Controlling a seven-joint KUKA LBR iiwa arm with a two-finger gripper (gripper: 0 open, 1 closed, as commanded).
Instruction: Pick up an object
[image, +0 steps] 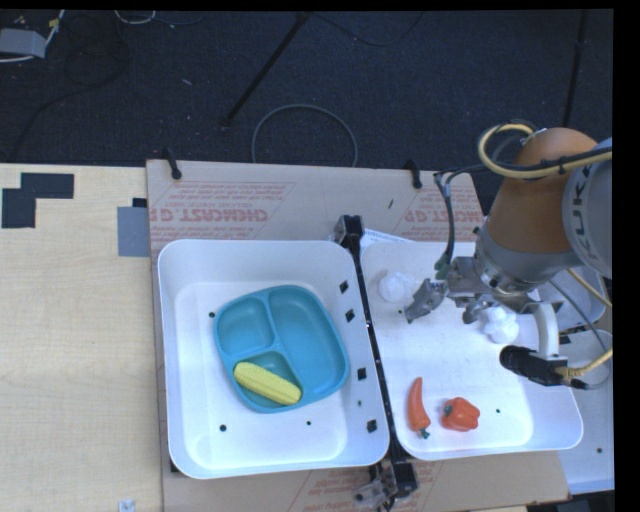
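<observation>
Two white bins (190, 290) sit side by side. The left one holds one blue plate (300, 330) with one corn cob (266, 383). The right one holds one carrot (417, 404), one red pepper (460, 413) and two white lumps (394, 288), far side.

We see the arm (545, 210) cut off on the right, so its base is lost to us. Its bulk covers the far right corner of the right bin (560, 430). The pincer (450, 300) is too small and dark for us to read. A white lump (499, 322) sits half hidden under the wrist; we cannot tell what it is
</observation>
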